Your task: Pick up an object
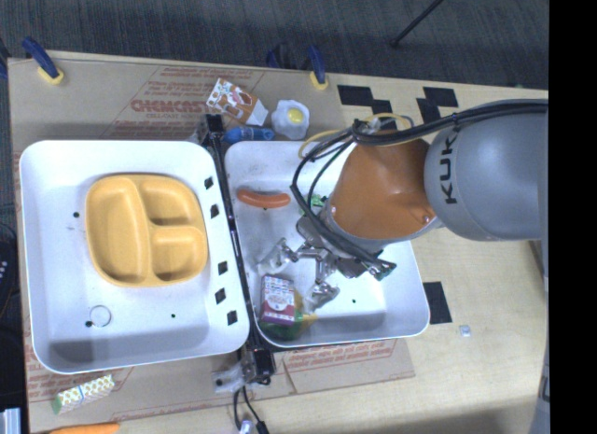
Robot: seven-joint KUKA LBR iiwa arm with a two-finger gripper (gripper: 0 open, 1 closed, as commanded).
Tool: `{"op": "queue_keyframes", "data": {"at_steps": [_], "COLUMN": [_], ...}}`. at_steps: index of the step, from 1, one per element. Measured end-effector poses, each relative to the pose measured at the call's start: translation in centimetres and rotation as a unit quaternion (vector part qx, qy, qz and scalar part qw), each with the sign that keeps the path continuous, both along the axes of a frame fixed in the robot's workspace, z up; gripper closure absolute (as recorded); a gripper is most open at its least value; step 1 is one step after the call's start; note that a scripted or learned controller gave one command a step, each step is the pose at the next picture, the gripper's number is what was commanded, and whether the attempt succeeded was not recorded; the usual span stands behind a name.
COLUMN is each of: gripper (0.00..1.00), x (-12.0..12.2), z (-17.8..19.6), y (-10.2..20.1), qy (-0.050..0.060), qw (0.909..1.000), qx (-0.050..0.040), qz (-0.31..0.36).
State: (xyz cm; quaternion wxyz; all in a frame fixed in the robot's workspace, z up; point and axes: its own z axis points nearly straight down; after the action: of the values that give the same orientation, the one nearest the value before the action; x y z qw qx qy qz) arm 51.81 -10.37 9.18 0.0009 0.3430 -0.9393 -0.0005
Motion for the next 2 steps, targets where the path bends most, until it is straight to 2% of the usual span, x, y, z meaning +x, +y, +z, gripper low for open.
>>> {"op": "queue_keyframes", "data": {"at_steps": [1, 2], "gripper": [0.0, 0.0], "x": [-2.2, -4.2], "z": [0.0, 0.0], "y": [0.3, 0.6], "qy": [0.001, 0.001], "qw": [0.9928, 0.9913], "qx": [0.0004, 0.0008], "qz": [0.119, 0.132]}}
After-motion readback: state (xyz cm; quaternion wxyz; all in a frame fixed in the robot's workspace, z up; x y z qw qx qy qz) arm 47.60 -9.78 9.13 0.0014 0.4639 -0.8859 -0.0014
